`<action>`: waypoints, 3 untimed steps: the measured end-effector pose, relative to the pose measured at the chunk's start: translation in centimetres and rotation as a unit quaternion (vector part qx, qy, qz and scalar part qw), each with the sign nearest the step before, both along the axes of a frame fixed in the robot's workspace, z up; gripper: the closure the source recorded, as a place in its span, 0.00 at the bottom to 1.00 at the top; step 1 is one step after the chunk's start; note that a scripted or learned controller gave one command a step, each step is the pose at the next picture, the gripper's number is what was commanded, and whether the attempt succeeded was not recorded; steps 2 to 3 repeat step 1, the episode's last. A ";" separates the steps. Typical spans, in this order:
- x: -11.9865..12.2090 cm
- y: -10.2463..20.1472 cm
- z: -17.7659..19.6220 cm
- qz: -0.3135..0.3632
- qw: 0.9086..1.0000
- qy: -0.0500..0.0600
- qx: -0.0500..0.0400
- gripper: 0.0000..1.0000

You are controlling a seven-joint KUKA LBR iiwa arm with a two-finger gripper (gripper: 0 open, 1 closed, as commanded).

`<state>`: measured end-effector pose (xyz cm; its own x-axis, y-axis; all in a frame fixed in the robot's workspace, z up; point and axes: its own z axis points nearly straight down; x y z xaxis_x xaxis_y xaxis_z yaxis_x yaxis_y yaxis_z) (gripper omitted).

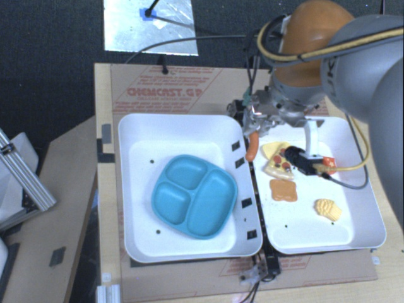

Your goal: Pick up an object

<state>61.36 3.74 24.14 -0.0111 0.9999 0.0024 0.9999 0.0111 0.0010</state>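
While fingers (254, 126) hover — hot dog (252, 147) hangs just below.

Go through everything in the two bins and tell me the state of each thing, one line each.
Blue divided plate: lying flat in the left bin, compartments bare.
Hot dog: near the wall between the bins, under the hand.
Pizza slice: flat in the right bin.
Toast piece: flat, apart from the pizza.
Yellow ridged piece: lying alone, untouched.
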 end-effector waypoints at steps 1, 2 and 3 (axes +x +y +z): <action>-1.7 5.5 -1.4 0.000 1.000 0.001 0.000 1.00; -1.7 5.5 -1.4 0.000 1.000 0.001 0.000 1.00; -1.7 5.5 -1.4 0.000 1.000 0.001 0.000 1.00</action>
